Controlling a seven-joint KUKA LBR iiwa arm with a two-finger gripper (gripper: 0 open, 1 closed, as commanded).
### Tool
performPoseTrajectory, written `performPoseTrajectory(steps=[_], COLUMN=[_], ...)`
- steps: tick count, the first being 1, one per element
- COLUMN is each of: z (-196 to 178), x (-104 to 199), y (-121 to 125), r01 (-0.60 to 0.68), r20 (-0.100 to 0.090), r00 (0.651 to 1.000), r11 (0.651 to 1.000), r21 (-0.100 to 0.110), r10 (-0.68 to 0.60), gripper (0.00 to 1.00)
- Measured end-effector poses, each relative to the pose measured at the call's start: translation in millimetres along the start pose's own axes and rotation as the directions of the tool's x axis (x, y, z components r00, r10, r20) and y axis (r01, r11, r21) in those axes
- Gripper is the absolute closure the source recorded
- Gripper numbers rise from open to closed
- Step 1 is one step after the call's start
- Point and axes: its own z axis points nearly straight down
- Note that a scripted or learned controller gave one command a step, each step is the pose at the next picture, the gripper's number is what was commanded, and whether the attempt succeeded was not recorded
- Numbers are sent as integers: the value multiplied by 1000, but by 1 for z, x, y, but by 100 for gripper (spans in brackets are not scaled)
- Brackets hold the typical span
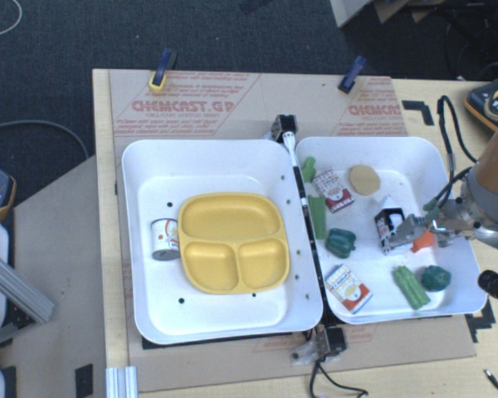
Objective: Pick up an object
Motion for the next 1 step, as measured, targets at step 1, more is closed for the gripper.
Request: performPoseTrajectory(steps=[1], z=[45], x=[6], y=[-3], r01=[0], r20=[0], r00=[1000], r11=[1000], r21=[-1], r10=[0], gripper=[0])
